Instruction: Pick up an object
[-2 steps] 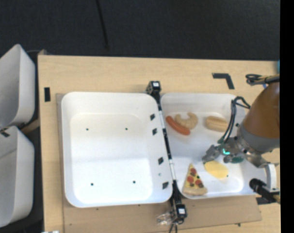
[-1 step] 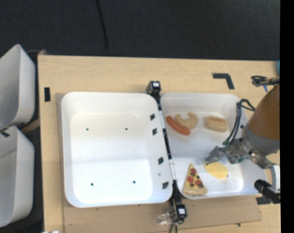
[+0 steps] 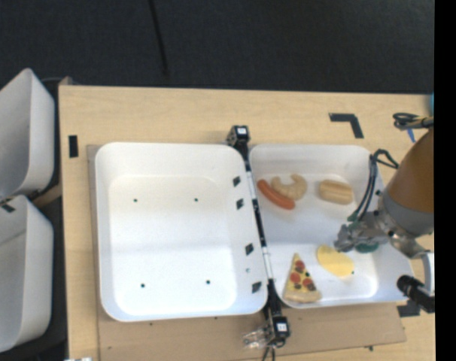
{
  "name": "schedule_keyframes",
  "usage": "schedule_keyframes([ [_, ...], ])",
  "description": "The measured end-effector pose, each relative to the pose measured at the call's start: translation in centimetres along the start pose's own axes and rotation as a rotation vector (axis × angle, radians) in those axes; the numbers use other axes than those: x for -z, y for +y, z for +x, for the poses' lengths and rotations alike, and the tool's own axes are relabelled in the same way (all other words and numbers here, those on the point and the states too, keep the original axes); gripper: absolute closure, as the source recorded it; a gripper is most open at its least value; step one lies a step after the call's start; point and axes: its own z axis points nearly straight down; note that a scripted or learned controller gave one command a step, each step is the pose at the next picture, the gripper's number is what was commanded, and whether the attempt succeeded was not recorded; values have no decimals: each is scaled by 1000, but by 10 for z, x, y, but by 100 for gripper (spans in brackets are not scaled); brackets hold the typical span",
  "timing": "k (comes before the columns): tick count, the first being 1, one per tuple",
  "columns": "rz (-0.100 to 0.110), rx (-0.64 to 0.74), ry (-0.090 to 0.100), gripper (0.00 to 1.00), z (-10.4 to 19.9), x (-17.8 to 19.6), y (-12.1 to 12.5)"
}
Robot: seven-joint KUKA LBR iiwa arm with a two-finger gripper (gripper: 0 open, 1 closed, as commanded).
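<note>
Low over the right bin (image 3: 363, 155) we see the claw (image 3: 354, 241) — just above the yellow cheese piece (image 3: 335, 262) near that bin's right edge; whether its grip is wide or narrow we cannot tell. That bin also carries a pizza slice (image 3: 301, 280) in its front left corner, a red sausage (image 3: 276, 194) and a pale croissant (image 3: 294, 184) towards the back left, and a bread roll (image 3: 335, 192) further right — all apart from the claw. We see the left bin (image 3: 107, 224) alongside, and the wooden bench (image 3: 175, 115) beneath both.

no legible text, labels or numbers
</note>
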Motion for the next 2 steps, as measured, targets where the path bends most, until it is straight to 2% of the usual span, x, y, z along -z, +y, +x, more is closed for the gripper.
schedule_keyframes([
  [1,-1,-8,0,0,0,0,0],
  [2,1,3,-2,0,-45,93,1],
])
